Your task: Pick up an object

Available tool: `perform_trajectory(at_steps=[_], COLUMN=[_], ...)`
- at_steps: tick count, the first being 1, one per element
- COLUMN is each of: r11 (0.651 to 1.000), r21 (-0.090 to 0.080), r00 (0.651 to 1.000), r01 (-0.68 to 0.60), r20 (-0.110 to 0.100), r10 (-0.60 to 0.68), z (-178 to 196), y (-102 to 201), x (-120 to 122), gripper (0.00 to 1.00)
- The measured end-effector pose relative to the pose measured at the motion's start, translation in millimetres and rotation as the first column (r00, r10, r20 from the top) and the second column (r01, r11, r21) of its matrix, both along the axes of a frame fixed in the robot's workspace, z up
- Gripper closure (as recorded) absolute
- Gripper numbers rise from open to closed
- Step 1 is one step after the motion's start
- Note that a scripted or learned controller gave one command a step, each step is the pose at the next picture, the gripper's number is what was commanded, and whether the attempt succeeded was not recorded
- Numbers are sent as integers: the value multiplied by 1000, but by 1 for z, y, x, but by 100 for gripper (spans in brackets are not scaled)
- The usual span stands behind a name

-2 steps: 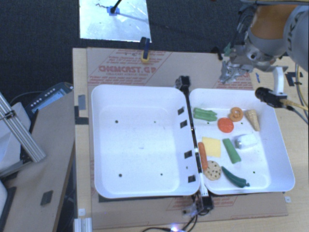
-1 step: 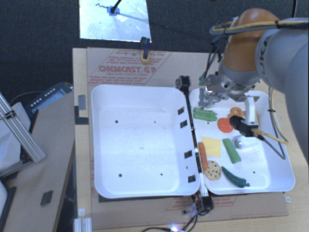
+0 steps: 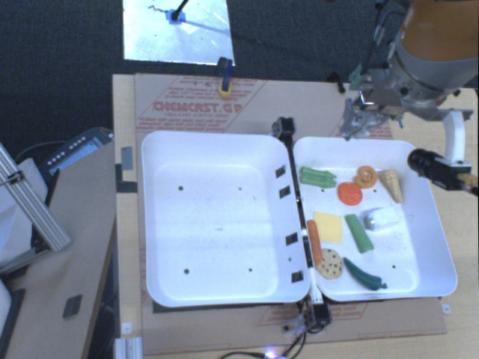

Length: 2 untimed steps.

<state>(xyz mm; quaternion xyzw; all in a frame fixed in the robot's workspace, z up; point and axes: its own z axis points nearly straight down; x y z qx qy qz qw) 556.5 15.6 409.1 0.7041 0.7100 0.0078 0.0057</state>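
The hand (image 3: 361, 122) hung over the right bin's (image 3: 430, 200) far edge, grip unreadable, and risked a miss: toy tomato (image 3: 349, 194) crowded the orange ring (image 3: 366, 176).

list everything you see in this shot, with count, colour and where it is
bins: 2, white, side by side on the bench
bean pod: 1, light green, right bin, far left part
ring piece: 1, orange, right bin, far middle
round piece: 1, red, just near side of the ring
cone: 1, tan, right bin, far right part
flat square: 1, yellow, right bin, middle left
stick: 1, green, right of the yellow square
pale lump: 1, white, right bin, middle right
carrot: 1, orange, along the right bin's left wall
cookie: 1, tan speckled, right bin, near left
dark pod: 1, dark green, right bin, near edge
arm: 1, grey with orange band, upper right
pincer: 1, grey, over the right bin's far rim
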Motion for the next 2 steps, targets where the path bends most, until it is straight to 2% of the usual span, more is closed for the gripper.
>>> perform_trajectory(at_steps=[1,2], r11=[1000,1000], r21=[-2,-2], r00=[1000,1000], r01=[0,1], r20=[-23,-10], r10=[0,-1], z=[-122,-90], y=[50,80], x=[13,78], gripper=[100,100])
